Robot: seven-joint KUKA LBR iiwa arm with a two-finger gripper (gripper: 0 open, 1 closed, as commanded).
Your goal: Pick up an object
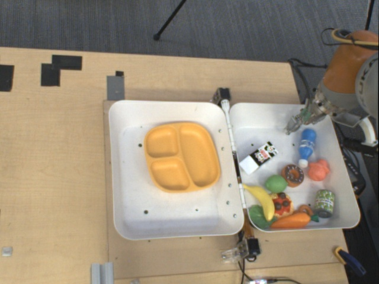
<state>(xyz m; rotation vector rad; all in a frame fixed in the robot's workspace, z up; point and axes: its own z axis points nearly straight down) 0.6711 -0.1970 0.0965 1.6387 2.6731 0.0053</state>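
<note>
Camera view: gripper (296, 123) fingers look apart, holding nothing, blue bottle (307, 143) just beside them; approach stage, needs lowering onto it.

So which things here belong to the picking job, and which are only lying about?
Job: two-finger gripper; blue plastic bottle; yellow toy banana; pink lumpy ball.
Lying about: orange three-compartment plate; black floor stand leg.

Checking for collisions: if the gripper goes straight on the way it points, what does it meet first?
The gripper points down and left; it would likely meet the right bin floor first, beside the blue bottle. Depth is unclear.
</note>
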